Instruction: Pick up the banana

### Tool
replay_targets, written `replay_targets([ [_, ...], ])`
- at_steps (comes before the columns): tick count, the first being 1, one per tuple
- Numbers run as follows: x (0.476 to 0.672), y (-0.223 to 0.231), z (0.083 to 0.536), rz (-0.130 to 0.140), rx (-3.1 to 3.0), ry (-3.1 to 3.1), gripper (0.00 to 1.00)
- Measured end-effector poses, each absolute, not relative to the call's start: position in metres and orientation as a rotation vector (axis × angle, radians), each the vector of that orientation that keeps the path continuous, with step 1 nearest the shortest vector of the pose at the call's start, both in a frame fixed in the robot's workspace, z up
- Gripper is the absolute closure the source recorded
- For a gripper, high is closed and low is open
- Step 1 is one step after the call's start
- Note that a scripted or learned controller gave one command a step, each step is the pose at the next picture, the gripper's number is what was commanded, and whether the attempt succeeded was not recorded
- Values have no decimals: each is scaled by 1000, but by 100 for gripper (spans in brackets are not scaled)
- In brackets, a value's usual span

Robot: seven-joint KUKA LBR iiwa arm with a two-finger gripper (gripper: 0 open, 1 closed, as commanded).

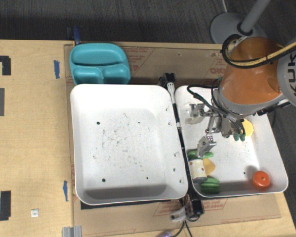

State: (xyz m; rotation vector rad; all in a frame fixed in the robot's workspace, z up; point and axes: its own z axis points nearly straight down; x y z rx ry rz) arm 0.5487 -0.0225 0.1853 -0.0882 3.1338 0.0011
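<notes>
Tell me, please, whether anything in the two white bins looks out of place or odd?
Nothing looks spilled or damaged. The left white bin carries faint scuff marks. In the right white bin, small items crowd its left edge, and the yellow banana lies partly hidden under the grey and orange arm.

The arm (249,75) reaches in from the right, claw (222,130) pointing down.

The arm (259,78) is grey with a broad orange band above the wrist. Black and yellow cables (246,58) loop across that band. Below the band sits a metal gripper (222,127) with green-tipped fingers (241,137).
</notes>
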Motion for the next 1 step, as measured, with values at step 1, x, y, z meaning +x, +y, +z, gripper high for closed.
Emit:
replay_targets([
  [1,491,46,185,2,-866,3019,0],
])
